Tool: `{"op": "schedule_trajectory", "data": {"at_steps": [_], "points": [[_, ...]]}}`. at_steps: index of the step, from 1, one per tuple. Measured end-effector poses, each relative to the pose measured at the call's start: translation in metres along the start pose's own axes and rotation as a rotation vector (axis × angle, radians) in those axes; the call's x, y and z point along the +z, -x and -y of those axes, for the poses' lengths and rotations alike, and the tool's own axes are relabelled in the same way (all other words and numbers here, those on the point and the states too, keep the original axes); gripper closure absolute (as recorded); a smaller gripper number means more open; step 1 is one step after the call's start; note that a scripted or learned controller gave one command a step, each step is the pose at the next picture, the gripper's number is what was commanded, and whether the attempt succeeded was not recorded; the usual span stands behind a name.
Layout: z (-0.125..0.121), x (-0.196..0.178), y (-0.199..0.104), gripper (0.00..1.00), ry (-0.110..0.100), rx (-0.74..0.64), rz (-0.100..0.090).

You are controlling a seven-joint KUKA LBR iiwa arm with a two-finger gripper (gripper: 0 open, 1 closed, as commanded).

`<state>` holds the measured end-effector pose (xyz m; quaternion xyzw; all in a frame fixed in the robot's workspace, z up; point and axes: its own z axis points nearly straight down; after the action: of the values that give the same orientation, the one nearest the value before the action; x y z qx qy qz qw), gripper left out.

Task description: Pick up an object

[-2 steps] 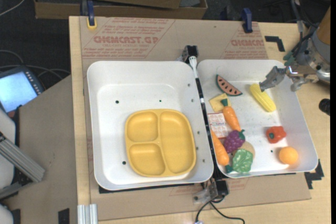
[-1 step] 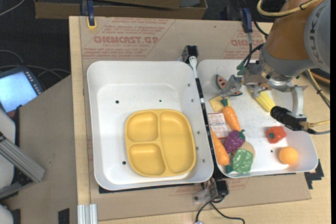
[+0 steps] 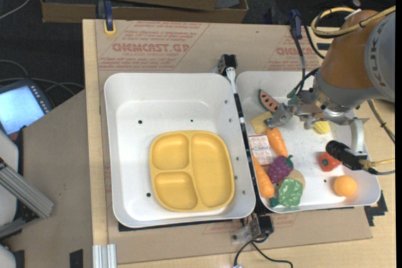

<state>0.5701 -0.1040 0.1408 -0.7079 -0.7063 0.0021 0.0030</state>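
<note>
The gripper [image 3: 281, 115] hangs over the right bin [image 3: 370, 196], fingers spread wide just above the carrot [image 3: 277, 142], holding nothing.

Single fixed overhead camera, oblique view of bench.

We look down from above at a slant, far enough back that both white bins fit whole: the left bin [image 3: 125, 154] sits centre frame, the right bin [image 3: 370, 194] runs toward the right edge. We also take in the cardboard-covered bench top [image 3: 157, 47], boxes beyond its far edge at the top, and dark floor on the left. The arm [image 3: 355, 66] enters from the right, over the right bin. With one view only, we have no overlap to log.
</note>
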Motion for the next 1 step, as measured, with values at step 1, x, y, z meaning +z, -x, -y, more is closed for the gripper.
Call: {"op": "schedule_trajectory", "data": {"at_steps": [1], "points": [[0.0056, 0.0402, -0.0063, 0.00, 0.000, -0.002, -0.001]]}}
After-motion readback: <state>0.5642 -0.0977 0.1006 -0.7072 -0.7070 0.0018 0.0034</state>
